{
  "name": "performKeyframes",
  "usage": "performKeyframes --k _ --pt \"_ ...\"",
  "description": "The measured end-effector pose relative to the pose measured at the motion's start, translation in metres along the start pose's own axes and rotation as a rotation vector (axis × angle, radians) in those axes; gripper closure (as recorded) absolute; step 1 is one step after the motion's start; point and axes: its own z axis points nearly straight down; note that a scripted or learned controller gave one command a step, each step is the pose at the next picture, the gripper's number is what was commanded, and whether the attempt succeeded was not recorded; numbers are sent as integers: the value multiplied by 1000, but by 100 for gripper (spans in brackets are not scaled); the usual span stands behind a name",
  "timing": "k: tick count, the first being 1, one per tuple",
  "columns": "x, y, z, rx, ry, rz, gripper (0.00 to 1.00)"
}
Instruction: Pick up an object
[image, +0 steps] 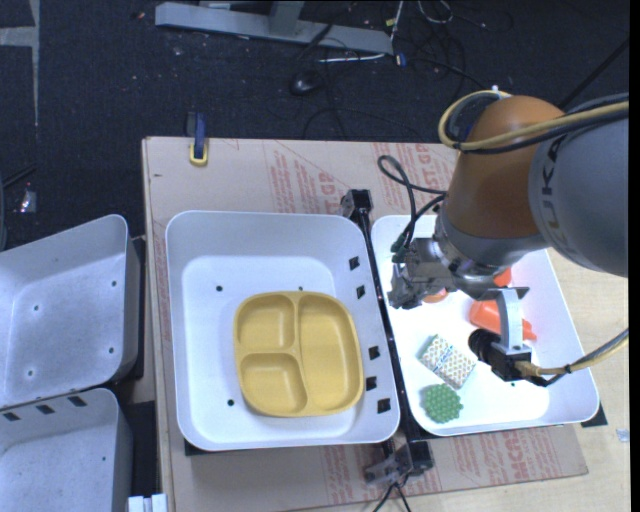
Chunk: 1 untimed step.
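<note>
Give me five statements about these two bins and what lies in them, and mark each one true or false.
1. A yellow divided plate lies in the left bin. True.
2. The plate has two compartments. False: it has three, two above and one wide one below.
3. A green bumpy ball lies near the front of the right bin. True.
4. The ball lies on the plate. False: it lies on the floor of the right bin, just below a small patterned packet.
5. The arm reaches over the left bin. False: it hangs over the right bin, with an orange object beside it.
</note>
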Motion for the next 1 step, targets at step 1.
performKeyframes --k 1 --pt "57 -15 11 1 0 -1 100"
